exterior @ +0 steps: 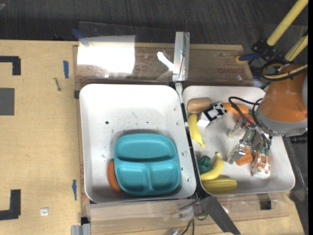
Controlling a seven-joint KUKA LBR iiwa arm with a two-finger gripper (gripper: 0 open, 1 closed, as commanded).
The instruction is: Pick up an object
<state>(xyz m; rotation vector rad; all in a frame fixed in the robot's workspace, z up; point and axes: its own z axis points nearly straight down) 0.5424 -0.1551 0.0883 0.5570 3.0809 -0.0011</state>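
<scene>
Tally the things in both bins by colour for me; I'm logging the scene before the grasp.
Teal: 2, the divided tray and a small toy
Yellow: 3, the long piece, the banana and the corn-like piece
Orange: 1, the piece under the tray
Brown: 1, the bread-like piece
Total: 7

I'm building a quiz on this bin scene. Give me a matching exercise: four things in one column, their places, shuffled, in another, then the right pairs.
Things:
1. teal divided tray
2. brown bread roll
3. yellow corn cob
4. gripper

Places:
A. right bin, near edge
B. over the right bin's right half
C. left bin, near half
D. right bin, far left corner

Pairs: 1-C, 2-D, 3-A, 4-B
</scene>
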